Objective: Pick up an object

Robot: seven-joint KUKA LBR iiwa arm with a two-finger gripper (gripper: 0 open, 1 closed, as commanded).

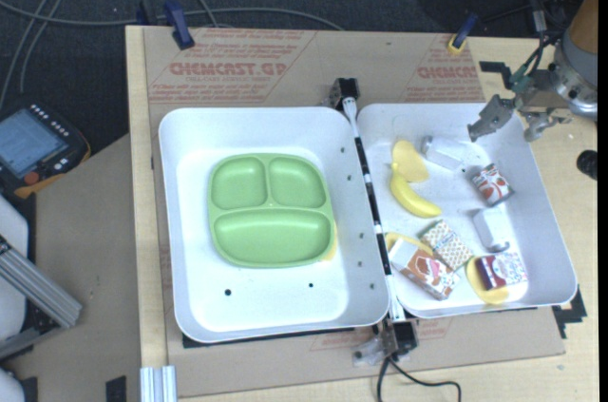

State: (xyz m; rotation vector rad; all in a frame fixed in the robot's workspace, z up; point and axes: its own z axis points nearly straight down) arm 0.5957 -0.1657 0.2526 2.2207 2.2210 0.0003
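Objects for picking are gathered in the right bin (556,229): a yellow banana (410,182), a small red-and-white can (490,184), a checkered packet (446,244), an orange carton (424,267) and a red-labelled cup (498,273). A green divided tray (271,210) is set in the left bin (190,277). The jaws (518,117) are seen spread apart and empty above the right bin's far edge, over the counter (237,67).

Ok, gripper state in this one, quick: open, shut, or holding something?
Gripper: open, holding nothing, over the far right corner of the right bin.
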